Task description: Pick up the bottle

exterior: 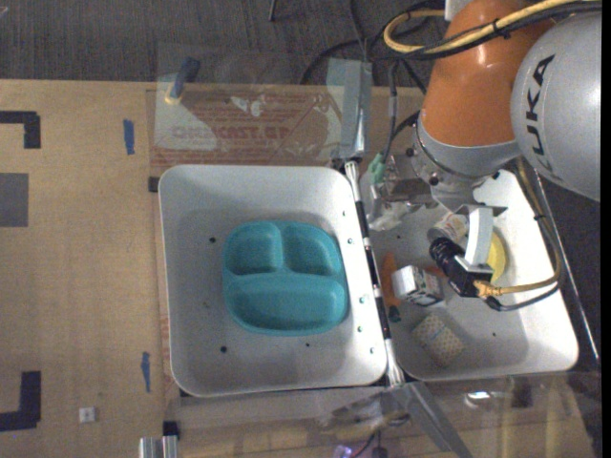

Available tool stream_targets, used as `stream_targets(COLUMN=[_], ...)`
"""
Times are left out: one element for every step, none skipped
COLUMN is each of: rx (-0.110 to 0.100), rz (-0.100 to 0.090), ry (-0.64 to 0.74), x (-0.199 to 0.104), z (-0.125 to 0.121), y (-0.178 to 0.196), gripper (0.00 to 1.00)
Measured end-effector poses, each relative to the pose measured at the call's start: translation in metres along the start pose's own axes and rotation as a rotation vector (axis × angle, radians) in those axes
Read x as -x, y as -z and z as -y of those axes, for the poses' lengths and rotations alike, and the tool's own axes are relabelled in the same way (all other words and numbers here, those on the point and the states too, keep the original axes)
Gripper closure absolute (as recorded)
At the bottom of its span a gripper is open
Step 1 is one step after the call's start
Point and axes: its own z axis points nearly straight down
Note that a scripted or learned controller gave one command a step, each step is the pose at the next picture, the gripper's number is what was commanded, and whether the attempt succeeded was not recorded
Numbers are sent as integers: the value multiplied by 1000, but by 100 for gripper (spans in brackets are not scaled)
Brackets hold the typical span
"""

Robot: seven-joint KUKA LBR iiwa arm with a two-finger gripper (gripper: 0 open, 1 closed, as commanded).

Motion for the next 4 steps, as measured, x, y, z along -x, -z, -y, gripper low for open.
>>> stream_targets(rx=[0,-4,0,-4], rz=[1,2,1,1], ry=[-18,-84,-33,-196], x=[-46,-68,-126,-65], z=[-24,4,-22,-52], y=[78,49,87,49], gripper=[100,100,100,100])
